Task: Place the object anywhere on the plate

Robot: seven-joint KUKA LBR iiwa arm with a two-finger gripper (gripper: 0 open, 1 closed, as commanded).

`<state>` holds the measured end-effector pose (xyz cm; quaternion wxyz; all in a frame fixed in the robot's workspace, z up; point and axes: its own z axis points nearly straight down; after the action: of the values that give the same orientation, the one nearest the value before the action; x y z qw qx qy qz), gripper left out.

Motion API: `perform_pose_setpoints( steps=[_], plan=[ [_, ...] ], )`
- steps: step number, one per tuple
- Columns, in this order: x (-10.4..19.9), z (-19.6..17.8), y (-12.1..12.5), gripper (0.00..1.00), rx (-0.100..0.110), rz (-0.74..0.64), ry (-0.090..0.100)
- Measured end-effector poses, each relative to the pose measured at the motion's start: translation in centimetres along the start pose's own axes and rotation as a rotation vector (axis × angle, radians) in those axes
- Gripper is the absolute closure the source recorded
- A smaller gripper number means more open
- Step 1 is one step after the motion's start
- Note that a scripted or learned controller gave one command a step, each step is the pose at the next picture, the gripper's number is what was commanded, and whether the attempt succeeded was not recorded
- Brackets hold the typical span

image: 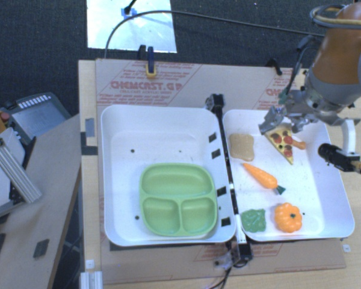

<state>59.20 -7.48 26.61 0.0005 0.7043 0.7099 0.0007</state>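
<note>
I am seeing the fingers (275, 124) sitting over the far part of the right bin (334, 188), near its far edge. Their grey tips are lying at the wide crust end of the pizza slice (282, 142); whether they are apart, together or clamping the slice I cannot tell from this slant. The slice itself is lying in the far half of the right bin, its point aiming toward the near edge, a small orange piece (297, 143) just beside it on the right.

Moving outward in the same bin: a tan bread-like piece (242, 146) is resting near the far-left corner, beside the divider between the bins. A carrot (262, 176) is lying about mid-bin, tilted, green end toward the near right. A green leafy piece (253, 220) is sitting in the near-left corner, and a small orange pumpkin (288, 217) just beside it, toward the near edge.

The green plate (178, 199), with three compartments, is resting in the left bin (162, 125), in its near half and toward the divider, well apart from the slice.

Both bins are standing on a brown board (186, 80) on the bench. The arm (343, 53) is reaching in over the right bin's far-right corner.
</note>
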Motion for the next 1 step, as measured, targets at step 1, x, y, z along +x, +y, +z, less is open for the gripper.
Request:
perform_pose_setpoints(
  steps=[1],
  plan=[
    [4.66, 1.53, -0.8, 1.0, 0.002, -0.001, 0.001]
  ],
)
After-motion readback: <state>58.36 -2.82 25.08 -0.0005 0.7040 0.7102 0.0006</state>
